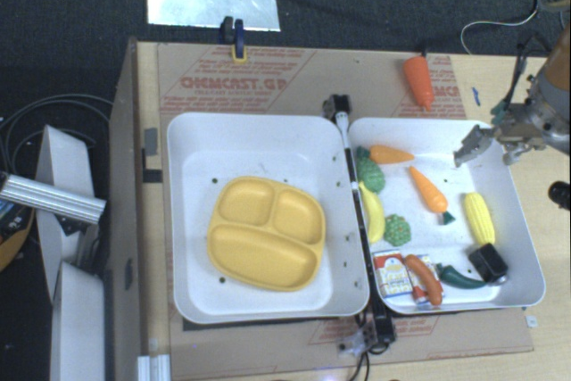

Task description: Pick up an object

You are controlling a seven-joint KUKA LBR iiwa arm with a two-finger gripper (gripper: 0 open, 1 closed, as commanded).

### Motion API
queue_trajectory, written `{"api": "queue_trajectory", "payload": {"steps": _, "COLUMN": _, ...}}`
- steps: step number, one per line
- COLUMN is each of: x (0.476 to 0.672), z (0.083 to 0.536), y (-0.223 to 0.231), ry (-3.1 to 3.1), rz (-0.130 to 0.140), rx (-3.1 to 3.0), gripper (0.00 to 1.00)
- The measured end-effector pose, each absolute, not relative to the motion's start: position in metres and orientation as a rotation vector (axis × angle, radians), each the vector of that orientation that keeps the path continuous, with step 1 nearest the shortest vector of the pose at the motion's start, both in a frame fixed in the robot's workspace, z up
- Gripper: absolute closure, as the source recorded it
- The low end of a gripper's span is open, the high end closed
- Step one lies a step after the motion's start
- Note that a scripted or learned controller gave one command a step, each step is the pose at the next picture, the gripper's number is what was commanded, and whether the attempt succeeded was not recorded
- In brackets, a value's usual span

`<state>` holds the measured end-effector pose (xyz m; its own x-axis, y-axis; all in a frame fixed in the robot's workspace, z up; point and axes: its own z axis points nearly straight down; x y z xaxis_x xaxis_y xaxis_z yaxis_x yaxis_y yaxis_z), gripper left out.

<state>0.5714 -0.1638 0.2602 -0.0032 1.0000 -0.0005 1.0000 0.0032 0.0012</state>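
Bins first: I count two shallow white ones side by side on the worktop [268,71]. The left bin [192,192] holds one thing, a yellow three-compartment plate [266,232] lying flat near its middle. The right bin [517,227] holds the toy food.

From my feed I count two carrots in that bin: one [391,154] lying near the far wall and one [429,190] slanting through the middle. A third carrot [417,80], redder, lies outside the bins on the worktop beyond the right bin's far edge. Green leafy pieces number two: one [370,174] close to the divider, one [397,230] lower down. Between them, against the divider, lies one banana [371,214]. One corn cob [479,217] lies toward the right wall, with one black block [488,261] just below it. Along the near wall I see one small printed box [391,277], one sausage [424,278] touching it, and one dark green vegetable [460,277] beside the black block.

The arm comes in from the right, and its hand [489,143] sits over the far right corner of the right bin. Its fingers [467,147] stand apart with nothing between them. It is well clear of the corn cob and of the slanting carrot, the nearest pieces.
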Motion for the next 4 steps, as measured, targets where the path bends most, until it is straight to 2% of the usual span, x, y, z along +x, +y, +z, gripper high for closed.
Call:
{"api": "queue_trajectory", "payload": {"steps": 1, "x": 0.592, "z": 0.139, "y": -0.163, "ry": 2.224, "rz": -0.002, "rx": 2.221, "gripper": 0.00}}
{"api": "queue_trajectory", "payload": {"steps": 2, "x": 0.594, "z": 0.084, "y": -0.149, "ry": 2.225, "rz": 0.001, "rx": 2.217, "gripper": 0.00}}
{"api": "queue_trajectory", "payload": {"steps": 3, "x": 0.595, "z": 0.095, "y": -0.150, "ry": 2.224, "rz": 0.003, "rx": 2.214, "gripper": 1.00}}
{"api": "queue_trajectory", "payload": {"steps": 4, "x": 0.627, "z": 0.086, "y": -0.090, "ry": 2.216, "rz": -0.001, "rx": 2.218, "gripper": 1.00}}
